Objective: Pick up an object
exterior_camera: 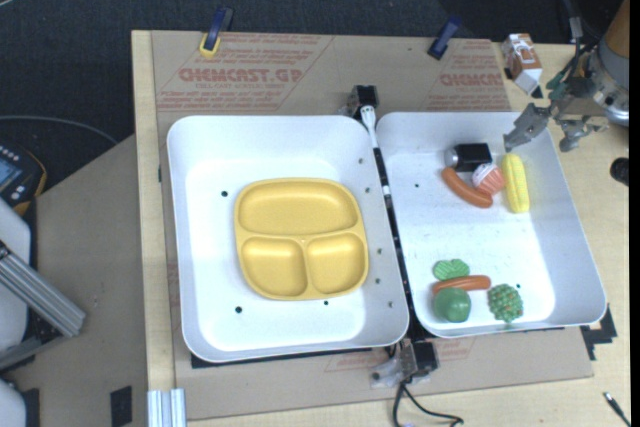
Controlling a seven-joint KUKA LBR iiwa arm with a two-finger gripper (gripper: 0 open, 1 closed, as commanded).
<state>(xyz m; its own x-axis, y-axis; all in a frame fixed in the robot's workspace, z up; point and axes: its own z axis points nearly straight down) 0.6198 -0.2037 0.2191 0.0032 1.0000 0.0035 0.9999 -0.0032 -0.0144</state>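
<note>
A cardboard-topped bench (pixel 300 65) carries two shallow white plastic bins side by side. The left bin (pixel 195 215) holds a yellow plastic plate with three compartments (pixel 300 237), lying flat near its middle. The right bin (pixel 570 245) holds the small toy foods: a yellow corn cob (pixel 516 182) lies lengthwise near the bin's far right part, and just beside it to the left is a small pink and white piece (pixel 489 178), which touches an orange-red sausage (pixel 467 187) lying at a slant. A small black block (pixel 471 155) sits just behind the sausage. Toward the near edge of the same bin there is a second cluster: a green leafy piece (pixel 451 268), a thin orange-red strip (pixel 461 283) beneath it, a round green piece (pixel 452 305) touching that strip, and a green broccoli floret (pixel 505 302) a little to the right. The grey arm reaches in from the right, and its gripper (pixel 549 126) hangs over the far right corner of the right bin, just above and behind the corn cob, with its two grey fingers spread apart and nothing between them. None of the toy foods is lifted; all rest on the bin floor.
</note>
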